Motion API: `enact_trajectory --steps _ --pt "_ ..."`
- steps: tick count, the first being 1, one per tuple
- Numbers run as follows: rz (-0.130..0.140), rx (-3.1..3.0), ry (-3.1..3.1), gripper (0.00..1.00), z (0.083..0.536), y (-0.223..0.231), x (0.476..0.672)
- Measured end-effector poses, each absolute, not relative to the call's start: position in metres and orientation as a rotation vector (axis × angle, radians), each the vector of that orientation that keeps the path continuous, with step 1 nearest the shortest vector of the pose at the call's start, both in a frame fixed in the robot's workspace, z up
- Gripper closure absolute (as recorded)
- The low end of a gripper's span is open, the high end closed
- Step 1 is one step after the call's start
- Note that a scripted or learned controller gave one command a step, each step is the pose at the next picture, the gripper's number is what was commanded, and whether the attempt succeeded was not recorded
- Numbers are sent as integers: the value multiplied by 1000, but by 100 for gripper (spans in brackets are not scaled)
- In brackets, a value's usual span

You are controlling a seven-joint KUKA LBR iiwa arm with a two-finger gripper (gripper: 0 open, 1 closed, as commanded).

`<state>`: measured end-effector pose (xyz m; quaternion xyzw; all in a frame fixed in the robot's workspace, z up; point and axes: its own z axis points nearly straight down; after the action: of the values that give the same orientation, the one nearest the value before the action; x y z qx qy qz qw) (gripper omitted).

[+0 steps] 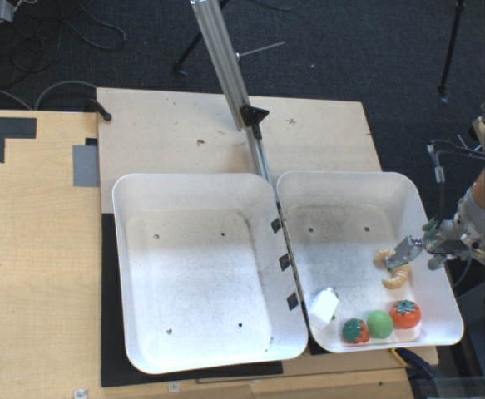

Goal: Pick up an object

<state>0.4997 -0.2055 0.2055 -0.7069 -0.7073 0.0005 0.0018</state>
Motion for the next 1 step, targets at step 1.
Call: enact_trajectory --steps 1 --pt "1 -2221 -2218 0 206 -206 500"
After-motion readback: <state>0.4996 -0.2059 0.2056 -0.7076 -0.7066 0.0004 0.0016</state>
